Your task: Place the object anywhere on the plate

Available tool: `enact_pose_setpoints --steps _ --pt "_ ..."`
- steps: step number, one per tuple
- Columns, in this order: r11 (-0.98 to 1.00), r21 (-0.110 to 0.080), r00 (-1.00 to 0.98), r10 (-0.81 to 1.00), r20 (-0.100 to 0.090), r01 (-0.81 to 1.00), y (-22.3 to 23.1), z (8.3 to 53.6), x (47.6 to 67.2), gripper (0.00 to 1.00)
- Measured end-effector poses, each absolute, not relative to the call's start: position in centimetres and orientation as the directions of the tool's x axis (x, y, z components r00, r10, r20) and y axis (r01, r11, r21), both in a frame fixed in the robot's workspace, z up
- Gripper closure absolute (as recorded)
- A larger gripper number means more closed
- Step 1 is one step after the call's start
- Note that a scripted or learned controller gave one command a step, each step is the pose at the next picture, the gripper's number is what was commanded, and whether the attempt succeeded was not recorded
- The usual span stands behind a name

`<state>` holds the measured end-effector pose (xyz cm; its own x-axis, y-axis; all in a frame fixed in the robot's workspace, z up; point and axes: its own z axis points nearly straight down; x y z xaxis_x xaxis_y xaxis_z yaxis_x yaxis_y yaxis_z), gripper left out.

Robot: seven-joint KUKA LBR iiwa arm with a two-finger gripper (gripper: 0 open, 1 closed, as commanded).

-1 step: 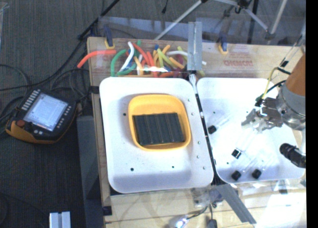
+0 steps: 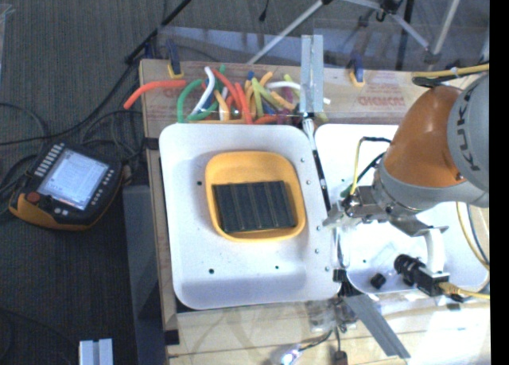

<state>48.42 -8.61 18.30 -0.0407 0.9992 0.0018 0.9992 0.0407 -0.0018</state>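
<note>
Two shallow white bins side by side: left bin (image 2: 183,276) and right bin (image 2: 362,268). One yellow squarish plate (image 2: 216,171) sits in the left bin, with one dark ribbed rectangular object (image 2: 253,206) lying flat on it, roughly centred. One grey arm with orange band (image 2: 425,145) hangs over the right bin. Its gripper (image 2: 356,204) is near the divider; finger opening can't be told, nothing visibly held. One handheld pendant with lit screen (image 2: 67,184) on the floor at left. Red print on the back board is unreadable.
</note>
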Motion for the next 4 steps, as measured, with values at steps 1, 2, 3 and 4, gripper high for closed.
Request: enact_pose_setpoints --steps 1,2,3,4 --pt "0.146 -0.002 -0.146 0.989 0.002 0.989 -6.2 18.3 52.5 1.00" --pt "0.286 -0.002 -0.286 0.958 -0.002 0.958 -3.3 18.3 55.8 1.00" --pt "0.371 -0.002 -0.371 0.929 -0.002 0.929 -1.0 18.3 55.4 1.00" --pt "0.370 -0.002 -0.370 0.929 -0.002 0.929 -1.0 18.3 55.4 0.00"
